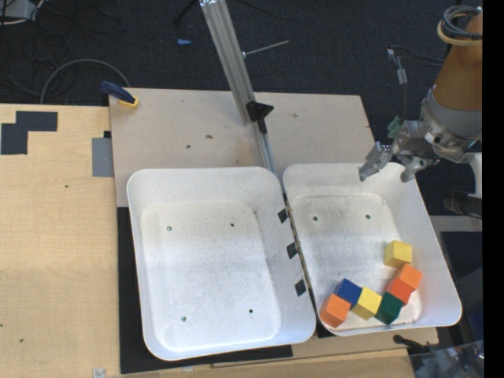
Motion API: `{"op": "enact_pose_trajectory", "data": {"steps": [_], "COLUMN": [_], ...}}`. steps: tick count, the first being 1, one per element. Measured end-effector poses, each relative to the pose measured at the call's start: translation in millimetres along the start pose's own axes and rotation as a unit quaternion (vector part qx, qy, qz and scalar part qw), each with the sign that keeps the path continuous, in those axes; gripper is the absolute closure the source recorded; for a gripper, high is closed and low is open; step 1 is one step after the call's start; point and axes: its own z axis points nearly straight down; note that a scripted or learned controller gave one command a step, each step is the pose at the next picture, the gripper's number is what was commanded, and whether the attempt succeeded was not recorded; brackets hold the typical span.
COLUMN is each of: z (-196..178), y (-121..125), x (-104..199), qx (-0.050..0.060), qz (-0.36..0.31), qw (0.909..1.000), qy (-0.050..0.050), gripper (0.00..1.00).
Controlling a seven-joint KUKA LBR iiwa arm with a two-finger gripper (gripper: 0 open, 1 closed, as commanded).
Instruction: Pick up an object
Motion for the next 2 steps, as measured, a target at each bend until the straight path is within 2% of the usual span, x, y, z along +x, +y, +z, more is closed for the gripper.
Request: {"op": "enact_pose_trajectory", "data": {"steps": [1,2], "z": [94.7,58.0], "y": [-5.5,-22.7], "x": [-2.9,-51.4], "qx": [0.004,-0.002], "qz": [0.002,0.003], "qw": [1.0,1.0], "qy": [0.001,-0.001], "gripper": [0.0,0.0]}}
